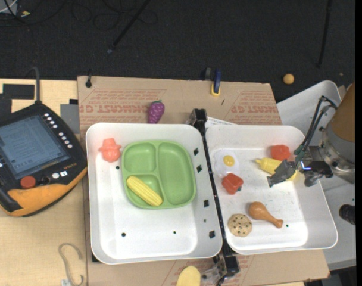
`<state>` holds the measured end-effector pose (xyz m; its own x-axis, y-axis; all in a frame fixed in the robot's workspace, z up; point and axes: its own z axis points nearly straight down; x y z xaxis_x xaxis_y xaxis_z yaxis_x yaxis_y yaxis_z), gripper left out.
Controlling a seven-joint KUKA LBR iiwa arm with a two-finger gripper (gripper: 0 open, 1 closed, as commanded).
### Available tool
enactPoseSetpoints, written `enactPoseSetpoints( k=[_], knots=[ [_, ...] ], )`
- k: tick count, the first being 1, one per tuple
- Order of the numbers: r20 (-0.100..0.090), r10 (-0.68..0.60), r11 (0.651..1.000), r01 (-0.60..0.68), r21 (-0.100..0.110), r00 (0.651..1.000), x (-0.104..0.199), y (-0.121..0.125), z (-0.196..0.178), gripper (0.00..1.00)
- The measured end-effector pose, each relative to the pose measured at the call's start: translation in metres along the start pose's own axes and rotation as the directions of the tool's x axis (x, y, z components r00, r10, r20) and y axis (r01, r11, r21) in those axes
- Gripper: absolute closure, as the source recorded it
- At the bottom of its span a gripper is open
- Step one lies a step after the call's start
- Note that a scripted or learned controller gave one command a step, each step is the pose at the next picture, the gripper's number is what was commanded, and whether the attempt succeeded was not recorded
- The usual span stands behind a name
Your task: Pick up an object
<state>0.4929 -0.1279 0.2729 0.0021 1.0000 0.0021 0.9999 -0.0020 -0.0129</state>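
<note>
wood surface [32, 249] under cardboard sheet [181, 97], dark floor [169, 28] behind; gripper [286, 173] over right bin [324, 231], finger state unclear, beside yellow toy [268, 165]; pendant [29, 154] left of cardboard.

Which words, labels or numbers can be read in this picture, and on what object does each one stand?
"CHEMCAST", printed upside down in red, twice on the cardboard sheet behind the bins; the smaller red line under it is too blurred to read.
Lines of text on the tablet screen: too small to read.
</note>
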Motion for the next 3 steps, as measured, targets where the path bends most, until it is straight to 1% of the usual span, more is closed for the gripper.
enactPoseSetpoints(
  k=[1,2,3],
  knots=[
    [0.002,-0.002,1.000,0.002,-0.012,1.000,0.000,0.002,-0.006,0.00],
    [0.000,-0.003,1.000,0.003,-0.004,1.000,-0.002,-0.001,0.058,0.00],
    [0.000,-0.003,1.000,0.003,-0.005,1.000,-0.004,0.000,0.102,0.00]
  ],
)
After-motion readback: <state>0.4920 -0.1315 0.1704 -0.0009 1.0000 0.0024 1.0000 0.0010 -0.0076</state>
